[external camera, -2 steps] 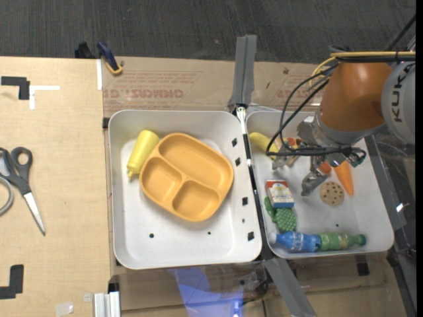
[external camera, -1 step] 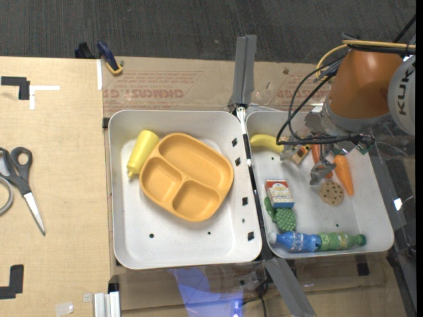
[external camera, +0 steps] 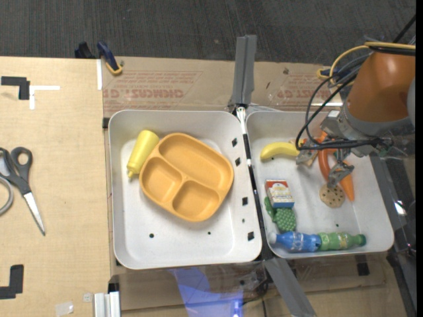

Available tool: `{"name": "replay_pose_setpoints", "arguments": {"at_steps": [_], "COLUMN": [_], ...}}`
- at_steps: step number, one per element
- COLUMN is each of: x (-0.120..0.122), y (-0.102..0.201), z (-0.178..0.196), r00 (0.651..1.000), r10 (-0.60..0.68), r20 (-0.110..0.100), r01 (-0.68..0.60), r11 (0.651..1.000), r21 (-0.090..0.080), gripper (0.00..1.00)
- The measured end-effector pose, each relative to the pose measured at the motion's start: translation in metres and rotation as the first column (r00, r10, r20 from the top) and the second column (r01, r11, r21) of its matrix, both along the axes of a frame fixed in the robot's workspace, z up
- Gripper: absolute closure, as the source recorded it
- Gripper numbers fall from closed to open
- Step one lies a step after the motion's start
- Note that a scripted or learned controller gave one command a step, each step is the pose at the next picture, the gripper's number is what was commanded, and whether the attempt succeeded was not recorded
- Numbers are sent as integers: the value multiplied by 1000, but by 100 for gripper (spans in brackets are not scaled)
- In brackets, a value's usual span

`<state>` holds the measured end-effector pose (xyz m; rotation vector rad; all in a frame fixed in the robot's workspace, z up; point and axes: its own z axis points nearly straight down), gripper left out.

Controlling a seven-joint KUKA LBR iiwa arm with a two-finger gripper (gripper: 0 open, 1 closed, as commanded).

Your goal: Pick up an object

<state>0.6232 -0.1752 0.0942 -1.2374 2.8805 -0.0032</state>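
My gripper (external camera: 323, 166) hangs over the upper middle of the right bin (external camera: 380, 207), fingers spread open. An orange carrot-like piece (external camera: 325, 162) lies beneath it, between the fingers, and nothing looks clamped. A second orange piece (external camera: 348, 189) and a round brown cookie (external camera: 332, 195) lie just below the right finger (external camera: 342, 172). A yellow banana (external camera: 277, 151) rests to the gripper's left. Lower in this bin are a red and white box (external camera: 279, 193), a green knobbly item (external camera: 285, 219) and a blue and green bottle (external camera: 320, 242) lying along the front wall.
The left bin (external camera: 125, 243) holds an orange divided plate (external camera: 186, 176) and a yellow bottle (external camera: 141, 152) lying beside it. A grey divider (external camera: 245, 71) rises between the bins. Scissors (external camera: 25, 183) lie on the wooden bench at far left.
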Motion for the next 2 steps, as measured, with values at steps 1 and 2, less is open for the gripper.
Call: {"name": "replay_pose_setpoints", "arguments": {"at_steps": [1, 2], "x": [2, 2], "y": [1, 1], "z": [11, 11], "r00": [1000, 1000], "r10": [-4, -4], "r20": [7, 7], "r01": [4, 4], "r11": [1000, 1000], "r21": [2, 2], "gripper": [100, 0]}}
